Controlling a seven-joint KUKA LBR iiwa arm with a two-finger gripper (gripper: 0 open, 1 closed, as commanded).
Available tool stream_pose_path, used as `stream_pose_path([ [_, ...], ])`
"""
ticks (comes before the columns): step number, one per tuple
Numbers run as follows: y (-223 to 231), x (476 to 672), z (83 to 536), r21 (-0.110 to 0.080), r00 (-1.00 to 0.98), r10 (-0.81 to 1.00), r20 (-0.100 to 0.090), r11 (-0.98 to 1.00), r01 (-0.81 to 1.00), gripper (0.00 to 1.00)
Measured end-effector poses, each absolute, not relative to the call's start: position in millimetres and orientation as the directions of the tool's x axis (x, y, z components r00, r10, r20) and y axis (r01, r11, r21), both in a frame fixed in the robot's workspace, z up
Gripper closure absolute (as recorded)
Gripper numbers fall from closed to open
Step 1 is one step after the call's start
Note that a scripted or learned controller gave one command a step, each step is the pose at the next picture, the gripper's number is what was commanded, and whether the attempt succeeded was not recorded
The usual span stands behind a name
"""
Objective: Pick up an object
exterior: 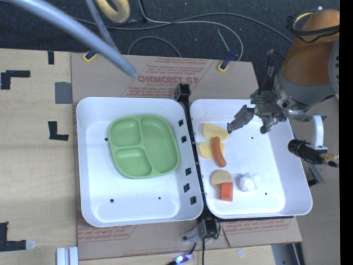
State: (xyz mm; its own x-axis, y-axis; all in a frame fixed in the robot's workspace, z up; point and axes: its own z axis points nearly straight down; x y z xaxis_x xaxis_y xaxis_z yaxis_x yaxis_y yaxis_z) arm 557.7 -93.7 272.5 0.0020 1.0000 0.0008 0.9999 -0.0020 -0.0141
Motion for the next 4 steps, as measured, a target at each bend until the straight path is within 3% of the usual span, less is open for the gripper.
stream_pose_path([
  [1,-94,559.7,279,-0.001,-0.001,1.000,-0.001,0.001,1.000,0.00],
  [4,-94,537.5,126,-0.009,-0.001,1.000,0.001,0.001,1.000,0.00],
])
